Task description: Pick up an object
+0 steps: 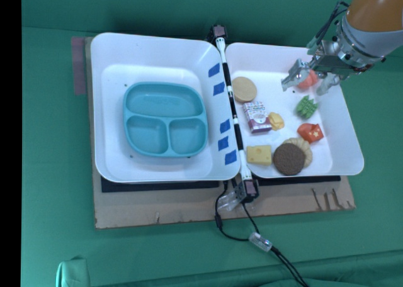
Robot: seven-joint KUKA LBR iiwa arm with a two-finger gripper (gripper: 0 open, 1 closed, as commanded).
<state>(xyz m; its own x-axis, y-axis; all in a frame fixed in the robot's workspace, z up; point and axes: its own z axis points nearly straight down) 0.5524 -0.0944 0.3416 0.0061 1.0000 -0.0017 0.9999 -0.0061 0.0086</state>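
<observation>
While over right bin: gripper (pixel 310 82) hangs at far-right corner, fingers apart, straddling orange-red piece (pixel 308 78)
Orange-red piece: between fingers, by right bin's (pixel 352 153) back wall
Nearby: green piece (pixel 306 107) just below, red piece (pixel 310 132) nearer cam
Left bin: (pixel 110 50) teal divided tray (pixel 165 119) in middle
Lift: can't tell if piece is off bin floor

A small orange-red rounded toy food piece (pixel 308 78) sits between the two spread metal fingers of the end effector (pixel 308 82), at about one o'clock in the right shallow white bin (pixel 352 147). Whether it rests on the bin floor or hangs just above cannot be told; the fingers hide its sides.
</observation>
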